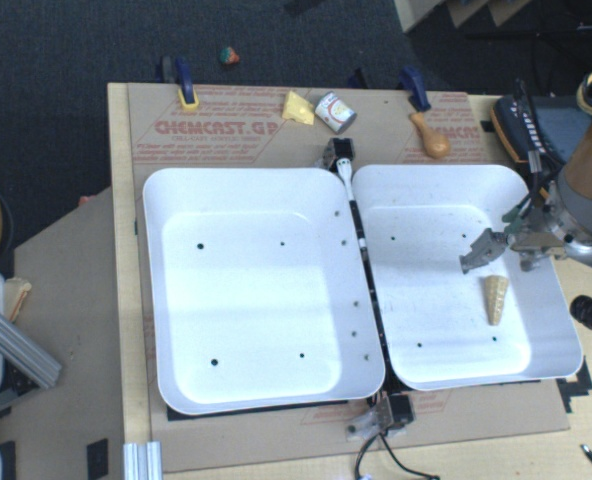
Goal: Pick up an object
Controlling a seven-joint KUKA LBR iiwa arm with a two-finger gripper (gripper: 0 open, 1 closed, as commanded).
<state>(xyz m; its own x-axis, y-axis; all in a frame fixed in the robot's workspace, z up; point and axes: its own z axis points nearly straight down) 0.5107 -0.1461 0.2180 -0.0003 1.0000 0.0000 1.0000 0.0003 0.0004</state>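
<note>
Looking down at my feed, I see the smooth white left bin nearest, shallow with rounded corners. In the right bin lies a small tan cone, ridged like a wafer, long axis running near to far, wide end away from me and tip toward me. Just above it my grey metal pincer hovers; its fingers look slightly parted, pinching nothing. Farther back on the brown board table sit a yellow wedge and a tan pear-shaped piece.
</note>
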